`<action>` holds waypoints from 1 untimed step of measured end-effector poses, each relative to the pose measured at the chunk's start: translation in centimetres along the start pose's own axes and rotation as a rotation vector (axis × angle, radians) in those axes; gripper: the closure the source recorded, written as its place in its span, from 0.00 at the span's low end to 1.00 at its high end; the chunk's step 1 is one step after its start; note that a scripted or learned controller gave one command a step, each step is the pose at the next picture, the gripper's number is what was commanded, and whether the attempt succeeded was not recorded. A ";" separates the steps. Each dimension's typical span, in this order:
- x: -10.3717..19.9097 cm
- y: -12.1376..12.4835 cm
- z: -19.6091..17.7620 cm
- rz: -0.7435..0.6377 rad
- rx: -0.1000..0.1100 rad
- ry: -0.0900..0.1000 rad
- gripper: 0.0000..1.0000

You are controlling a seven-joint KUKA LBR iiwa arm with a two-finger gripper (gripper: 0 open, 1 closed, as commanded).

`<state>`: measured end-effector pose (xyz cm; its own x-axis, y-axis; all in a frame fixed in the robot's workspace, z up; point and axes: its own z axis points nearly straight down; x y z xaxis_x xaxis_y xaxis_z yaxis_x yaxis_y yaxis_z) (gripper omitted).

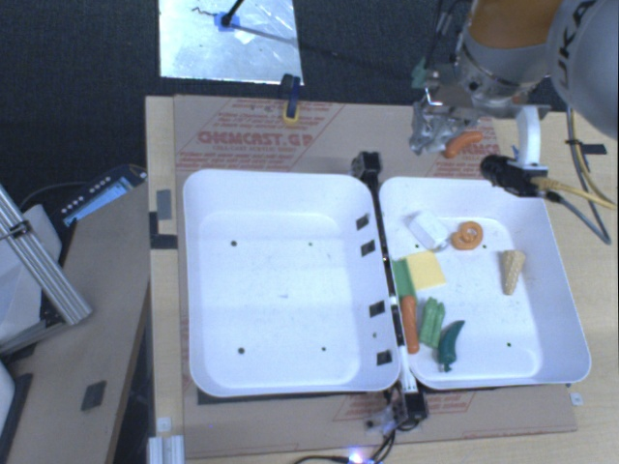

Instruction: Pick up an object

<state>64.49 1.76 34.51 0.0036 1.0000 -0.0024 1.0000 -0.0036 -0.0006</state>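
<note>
An orange sausage-shaped toy [464, 143], small, smooth and slightly curved, is pinched between the fingers of the gripper [447, 141], lifted above the far edge of the right bin [561, 288], which suggests the pick has succeeded. Below, the other toys lie clustered along that bin's left side: a white block [424, 228], orange ring [468, 235], yellow square [425, 270], cone [511, 270], carrot [410, 323] and green vegetables [440, 332]. The left bin [280, 278] sits beside it.

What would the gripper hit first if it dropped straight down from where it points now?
Probably the brown board just beyond the right bin's far rim, though depth is unclear. The gripper hangs there, raised, with an orange sausage-like piece at its tip; the white block lies nearer the camera.
</note>
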 end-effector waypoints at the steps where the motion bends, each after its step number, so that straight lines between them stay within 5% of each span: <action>1: -9.2 2.0 2.0 0.002 -0.004 -0.001 1.00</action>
<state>66.48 -7.46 32.55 0.0051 1.0000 -0.0030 1.0000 -0.0051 0.0031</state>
